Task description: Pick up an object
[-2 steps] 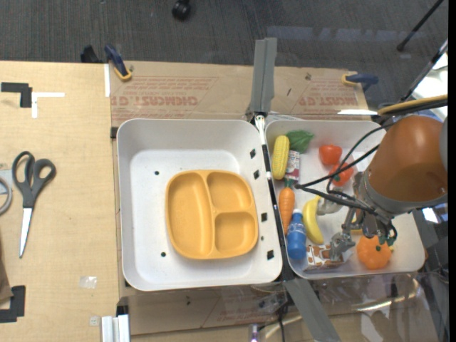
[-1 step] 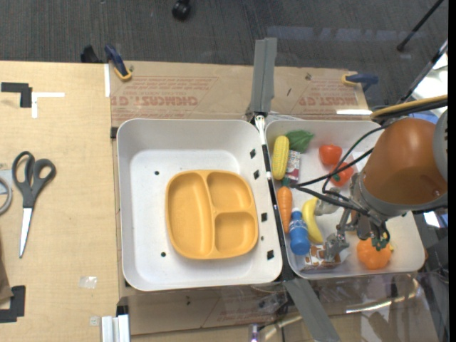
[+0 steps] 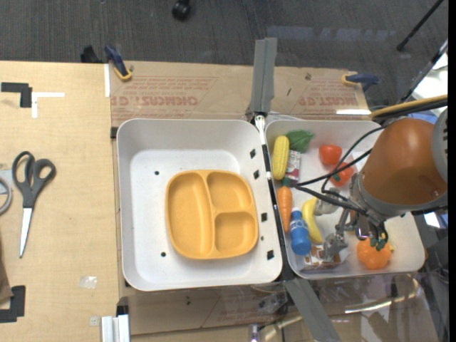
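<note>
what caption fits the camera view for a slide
Gripper low in the toy-food bin; yellow divided plate in the other.

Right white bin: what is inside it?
The right white bin holds a yellow corn cob, red tomato, orange carrot, blue bottle and orange fruit; the grey arm covers the rest.

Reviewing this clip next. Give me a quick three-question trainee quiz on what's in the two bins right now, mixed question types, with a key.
1. True or false: the yellow divided plate lies in the left bin.
2. Which lies nearest the right bin's far wall? A) corn cob B) blue bottle C) carrot
3. Fill in: the gripper hangs over the ___ bin, beside an orange fruit.

Key: 1 true; 2 A; 3 right.
</note>
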Tool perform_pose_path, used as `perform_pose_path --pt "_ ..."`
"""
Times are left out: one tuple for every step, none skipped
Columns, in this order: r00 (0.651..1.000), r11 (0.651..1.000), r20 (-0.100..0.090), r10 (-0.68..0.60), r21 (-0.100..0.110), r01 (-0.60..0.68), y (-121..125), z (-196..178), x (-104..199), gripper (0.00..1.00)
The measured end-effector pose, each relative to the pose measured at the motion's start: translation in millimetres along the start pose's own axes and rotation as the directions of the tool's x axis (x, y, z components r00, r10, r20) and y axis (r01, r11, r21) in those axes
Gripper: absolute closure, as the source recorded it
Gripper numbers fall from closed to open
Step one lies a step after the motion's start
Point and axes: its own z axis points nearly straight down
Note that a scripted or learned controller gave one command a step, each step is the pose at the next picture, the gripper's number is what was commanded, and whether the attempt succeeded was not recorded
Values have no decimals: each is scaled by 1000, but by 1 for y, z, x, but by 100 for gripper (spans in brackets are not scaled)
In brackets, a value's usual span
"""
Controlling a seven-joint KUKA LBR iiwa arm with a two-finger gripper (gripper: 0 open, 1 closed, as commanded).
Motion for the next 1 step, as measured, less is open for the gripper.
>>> perform_pose_path --pt "1000 1000 1 -24 0 24 2 0 0 0"
